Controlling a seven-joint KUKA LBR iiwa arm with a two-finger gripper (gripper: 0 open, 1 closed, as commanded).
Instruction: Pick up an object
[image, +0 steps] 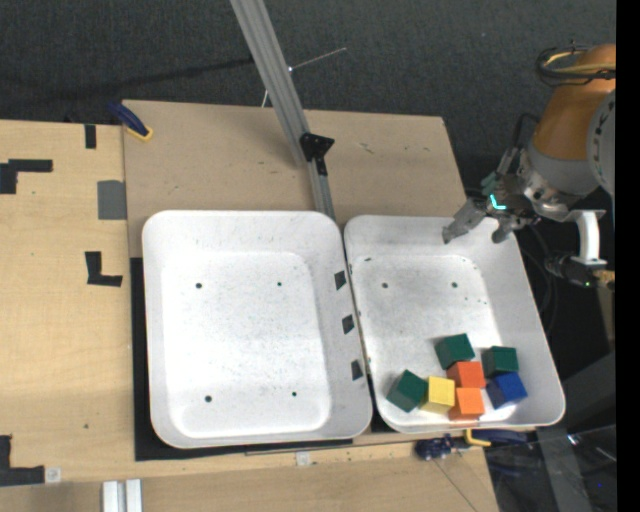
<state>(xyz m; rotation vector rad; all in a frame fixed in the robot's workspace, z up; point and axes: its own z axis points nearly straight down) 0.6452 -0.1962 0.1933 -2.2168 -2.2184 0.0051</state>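
Several small blocks lie bunched in the near right corner of the right bin (400, 250): a dark green block (455, 350), another green one (500, 359), a third green block (407, 389), a yellow block (441, 391), two orange blocks (468, 388) and a blue block (507, 388). My gripper (478, 225) hangs over the far right rim of that bin, well away from the blocks. Its two fingers stand apart, with nothing between them.
The left bin (240, 325) sits beside the right one. A slanted metal rail (285, 90) runs from the top down to the gap between the bins. A blue and yellow clip (131, 119) lies at the back left of the bench.
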